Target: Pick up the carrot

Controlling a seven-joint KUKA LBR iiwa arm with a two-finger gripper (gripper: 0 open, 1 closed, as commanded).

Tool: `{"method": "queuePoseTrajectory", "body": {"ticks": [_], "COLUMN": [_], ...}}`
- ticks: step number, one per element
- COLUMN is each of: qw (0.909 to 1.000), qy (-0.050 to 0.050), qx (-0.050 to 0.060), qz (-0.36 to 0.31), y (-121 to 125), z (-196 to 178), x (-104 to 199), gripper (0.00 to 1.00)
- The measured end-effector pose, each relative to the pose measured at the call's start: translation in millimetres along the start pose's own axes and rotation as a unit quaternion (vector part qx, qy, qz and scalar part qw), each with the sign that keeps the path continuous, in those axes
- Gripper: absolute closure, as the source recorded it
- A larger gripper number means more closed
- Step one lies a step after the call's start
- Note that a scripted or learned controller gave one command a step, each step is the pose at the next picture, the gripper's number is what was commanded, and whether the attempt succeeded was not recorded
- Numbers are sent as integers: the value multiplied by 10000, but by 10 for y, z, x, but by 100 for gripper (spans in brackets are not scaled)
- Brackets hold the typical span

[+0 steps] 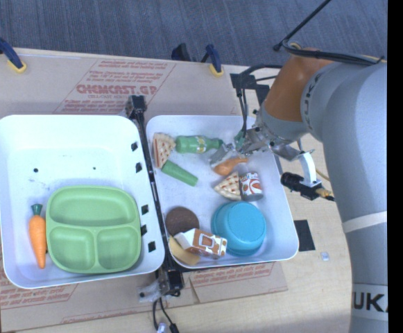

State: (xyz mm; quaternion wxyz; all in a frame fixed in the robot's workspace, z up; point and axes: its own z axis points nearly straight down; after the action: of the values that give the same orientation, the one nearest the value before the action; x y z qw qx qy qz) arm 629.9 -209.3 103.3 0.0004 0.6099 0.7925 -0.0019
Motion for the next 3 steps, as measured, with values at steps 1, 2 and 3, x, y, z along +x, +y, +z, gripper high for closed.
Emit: {"method": "queuePoseTrajectory", "body": {"ticks": [1, 2, 3], "qw": [10000, 9732, 9729], "qy": [68, 40, 33], "qx": [-13, 54, 55], "qz": [-49, 2300, 2311], "y": [48, -132, -139], "z": [-120, -242, -243], "x": [59, 1141, 1126], "gripper": [100, 100, 0]}}
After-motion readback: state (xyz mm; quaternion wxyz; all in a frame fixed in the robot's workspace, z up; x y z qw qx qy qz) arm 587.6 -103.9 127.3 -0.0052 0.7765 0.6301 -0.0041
